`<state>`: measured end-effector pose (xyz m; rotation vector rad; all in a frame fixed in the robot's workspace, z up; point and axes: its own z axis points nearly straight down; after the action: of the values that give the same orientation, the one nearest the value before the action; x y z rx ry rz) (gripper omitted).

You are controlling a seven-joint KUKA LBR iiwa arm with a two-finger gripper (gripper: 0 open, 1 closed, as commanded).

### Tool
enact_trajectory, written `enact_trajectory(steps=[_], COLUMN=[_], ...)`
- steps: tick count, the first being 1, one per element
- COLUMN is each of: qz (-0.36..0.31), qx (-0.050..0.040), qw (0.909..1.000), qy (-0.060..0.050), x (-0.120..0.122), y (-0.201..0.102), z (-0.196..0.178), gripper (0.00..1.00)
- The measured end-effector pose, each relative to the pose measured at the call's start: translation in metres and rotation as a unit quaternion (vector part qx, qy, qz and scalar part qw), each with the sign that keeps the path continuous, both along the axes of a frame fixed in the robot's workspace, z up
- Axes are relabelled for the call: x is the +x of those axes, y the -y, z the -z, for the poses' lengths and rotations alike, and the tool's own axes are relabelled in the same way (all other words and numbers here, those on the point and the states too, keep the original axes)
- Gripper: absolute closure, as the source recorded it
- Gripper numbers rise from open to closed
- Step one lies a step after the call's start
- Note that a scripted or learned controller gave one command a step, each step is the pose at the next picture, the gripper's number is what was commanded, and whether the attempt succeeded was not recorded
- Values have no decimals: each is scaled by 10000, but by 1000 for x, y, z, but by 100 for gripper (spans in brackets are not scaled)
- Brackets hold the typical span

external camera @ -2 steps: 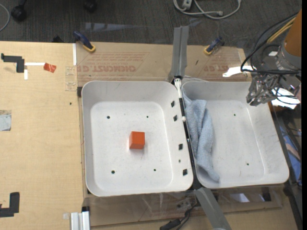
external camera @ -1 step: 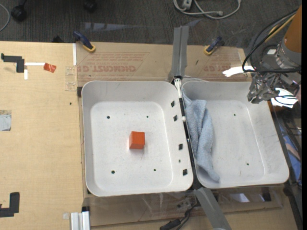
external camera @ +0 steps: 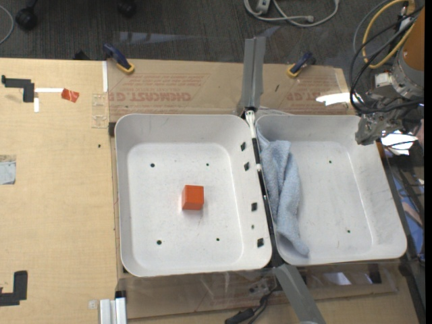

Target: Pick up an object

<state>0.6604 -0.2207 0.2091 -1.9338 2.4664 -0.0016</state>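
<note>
Smooth plastic bins [external camera: 135,248], soft cloth [external camera: 282,194], matt block [external camera: 193,198].

The arm [external camera: 413,59] enters the camera view at about two o'clock, near the upper right corner. Its tan-orange band shows at the very edge, with yellow and black cables looping over it toward one o'clock. Below the band sits the grey wrist, and the gripper [external camera: 370,130] hangs from it, pointing down toward seven o'clock. The gripper is small and dark against glare.
</note>
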Motion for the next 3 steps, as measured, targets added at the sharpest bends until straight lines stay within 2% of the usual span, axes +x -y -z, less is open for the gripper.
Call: enact_trajectory(steps=[1,2,3], qz=[-1210,-3123,-3095], qx=[-4,-10,10], qw=[9927,9500,9509], qy=[-6,1,25], x=[0,0,1], y=[0,-7,-8], z=[8,-13,-23], gripper=[100,100,100])
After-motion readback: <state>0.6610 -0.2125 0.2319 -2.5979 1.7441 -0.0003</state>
